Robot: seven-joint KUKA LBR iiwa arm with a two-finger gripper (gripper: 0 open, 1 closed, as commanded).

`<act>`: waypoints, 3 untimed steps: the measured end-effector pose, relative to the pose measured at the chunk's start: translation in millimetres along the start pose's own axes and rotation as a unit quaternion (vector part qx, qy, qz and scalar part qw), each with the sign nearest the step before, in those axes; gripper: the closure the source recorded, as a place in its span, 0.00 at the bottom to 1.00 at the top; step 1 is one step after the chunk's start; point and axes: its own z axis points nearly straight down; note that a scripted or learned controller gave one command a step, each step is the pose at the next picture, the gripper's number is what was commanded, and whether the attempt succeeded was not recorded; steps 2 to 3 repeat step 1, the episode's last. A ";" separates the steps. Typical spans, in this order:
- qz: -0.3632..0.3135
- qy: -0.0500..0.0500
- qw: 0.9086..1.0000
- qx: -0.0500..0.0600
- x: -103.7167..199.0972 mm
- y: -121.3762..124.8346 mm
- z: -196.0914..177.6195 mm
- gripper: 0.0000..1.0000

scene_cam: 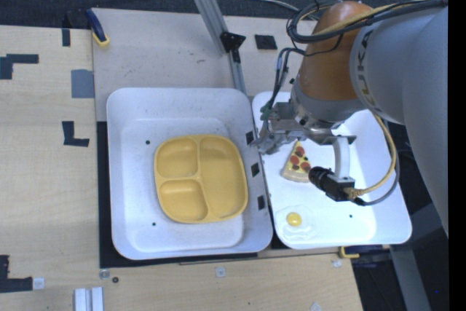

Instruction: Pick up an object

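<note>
Nothing was lifted yet: the pincer (273,138), its state impossible to tell, hovered just beside the flat toy pizza slice (296,163) in the right white bin (378,222).

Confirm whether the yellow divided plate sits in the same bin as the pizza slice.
No: the yellow divided plate lies in the left bin, while the pizza slice lies in the right bin.

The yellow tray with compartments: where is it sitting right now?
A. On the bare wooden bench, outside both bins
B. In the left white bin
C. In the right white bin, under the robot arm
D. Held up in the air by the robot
B. The yellow tray lies flat on the floor of the left bin, while the pizza slice and fried egg lie in the right bin.
</note>
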 end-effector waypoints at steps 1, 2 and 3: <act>0.000 0.000 1.000 0.000 52.2 7.8 9.5 1.00; 0.000 0.000 1.000 0.000 52.2 7.8 9.5 1.00; 0.000 0.000 1.000 0.000 52.2 7.8 9.5 1.00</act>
